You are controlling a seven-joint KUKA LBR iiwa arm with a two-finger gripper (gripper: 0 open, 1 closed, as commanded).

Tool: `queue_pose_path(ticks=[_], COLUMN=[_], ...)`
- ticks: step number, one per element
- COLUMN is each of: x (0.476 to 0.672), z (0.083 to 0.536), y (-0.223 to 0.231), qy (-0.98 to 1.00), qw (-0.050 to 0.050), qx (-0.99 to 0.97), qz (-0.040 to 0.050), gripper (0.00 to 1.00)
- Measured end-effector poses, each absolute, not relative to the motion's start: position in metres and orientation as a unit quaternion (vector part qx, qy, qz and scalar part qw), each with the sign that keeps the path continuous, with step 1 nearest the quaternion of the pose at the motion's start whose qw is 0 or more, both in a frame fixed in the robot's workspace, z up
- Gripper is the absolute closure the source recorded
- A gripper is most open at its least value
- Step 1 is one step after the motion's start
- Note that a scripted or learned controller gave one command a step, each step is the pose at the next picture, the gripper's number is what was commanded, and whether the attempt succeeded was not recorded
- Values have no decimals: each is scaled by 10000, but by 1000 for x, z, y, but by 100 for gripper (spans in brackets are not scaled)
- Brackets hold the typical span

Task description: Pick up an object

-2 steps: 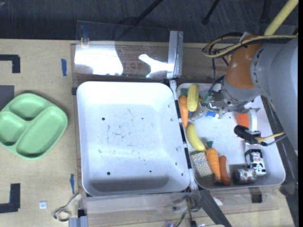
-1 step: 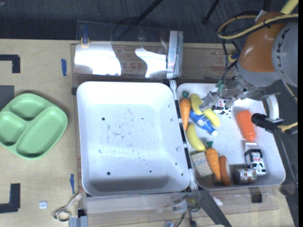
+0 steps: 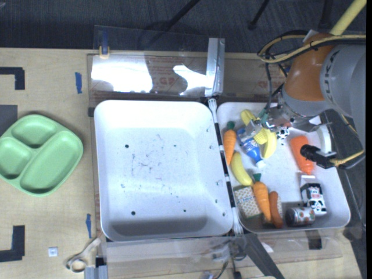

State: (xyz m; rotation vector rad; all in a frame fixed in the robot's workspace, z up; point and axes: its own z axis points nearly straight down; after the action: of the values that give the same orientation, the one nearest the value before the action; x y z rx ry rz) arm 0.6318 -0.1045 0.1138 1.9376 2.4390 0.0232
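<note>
Seen from above, left to right: one green divided plate [image 3: 38,153] lies on the wooden bench, well apart from the bins; next comes one shallow white left bin [image 3: 110,118] with nothing in it but faint scuffs; touching its right side is the right bin [image 3: 340,205], crowded with toy food.

Counted there: three carrots, one carrot [image 3: 229,144] by the dividing wall and two at the front; about three bananas, the clearest banana [image 3: 240,168] curving just beside that carrot; one blue-and-white bottle [image 3: 251,149]; one orange block [image 3: 303,153]; one small can [image 3: 301,215]; one cow-patterned toy [image 3: 314,195].

The gripper [image 3: 273,121] hangs over the back of the right bin, near the yellow pieces; whether it is spread or pressed together cannot be told, and nothing visibly sits in it.

The toys look light, hard and smooth, probably slippery plastic; a likely hold is across the banana's narrow middle, where it lies clear of neighbours.
</note>
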Motion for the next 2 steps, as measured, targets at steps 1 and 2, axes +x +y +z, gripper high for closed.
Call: queue_pose_path(ticks=[1,2], x=[642,646], z=[108,124], y=[-113,-111], qy=[8278,8288], qw=[128,165], qx=[5608,5592], qz=[79,107], gripper=[0,100])
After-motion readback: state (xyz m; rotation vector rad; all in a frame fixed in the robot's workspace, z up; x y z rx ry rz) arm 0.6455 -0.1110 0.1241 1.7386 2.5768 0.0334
